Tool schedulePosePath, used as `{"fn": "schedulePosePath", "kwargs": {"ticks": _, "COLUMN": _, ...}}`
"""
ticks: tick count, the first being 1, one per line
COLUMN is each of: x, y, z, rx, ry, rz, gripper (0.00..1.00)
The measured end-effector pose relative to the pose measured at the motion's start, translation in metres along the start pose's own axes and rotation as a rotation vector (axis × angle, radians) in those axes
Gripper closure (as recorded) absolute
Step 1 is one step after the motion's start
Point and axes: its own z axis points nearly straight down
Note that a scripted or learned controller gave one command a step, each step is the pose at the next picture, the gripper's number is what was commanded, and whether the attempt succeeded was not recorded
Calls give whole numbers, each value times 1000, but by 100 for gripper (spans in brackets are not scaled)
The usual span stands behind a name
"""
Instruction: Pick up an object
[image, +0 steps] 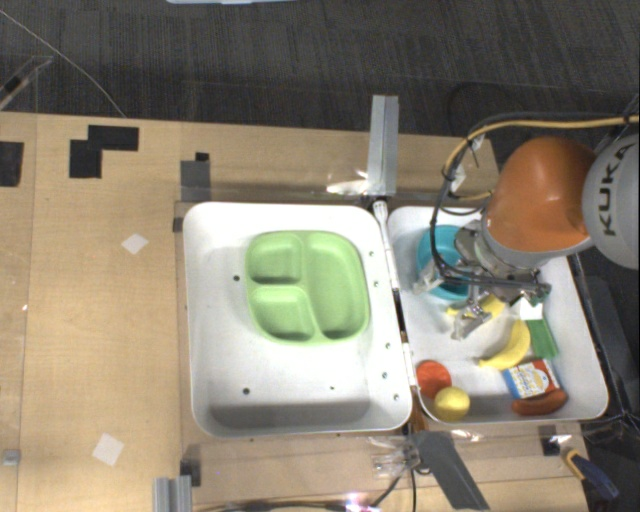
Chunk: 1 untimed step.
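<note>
My gripper (476, 312) hangs low in the right bin (590, 385), under the orange wrist band (535, 195). It sits just above and left of a yellow banana (510, 346). A small yellowish piece (466, 318) shows right at the gripper's tip; I cannot tell whether it is held. A blue cup (443, 262) lies to the gripper's upper left, partly hidden by the wrist. A red tomato (432, 375) and a yellow lemon (452, 402) rest at the bin's near left corner.
A small printed carton (529, 378), a red item (541, 403) and a green item (543, 338) crowd the right bin's near right. The left bin (215, 300) holds a green divided tray (305, 285). A metal post (384, 140) stands behind the bins.
</note>
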Motion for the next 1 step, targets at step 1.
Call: {"fn": "schedulePosePath", "kwargs": {"ticks": 1, "x": 47, "y": -18, "z": -4, "rx": -12, "ry": 17, "rz": 171, "gripper": 0}}
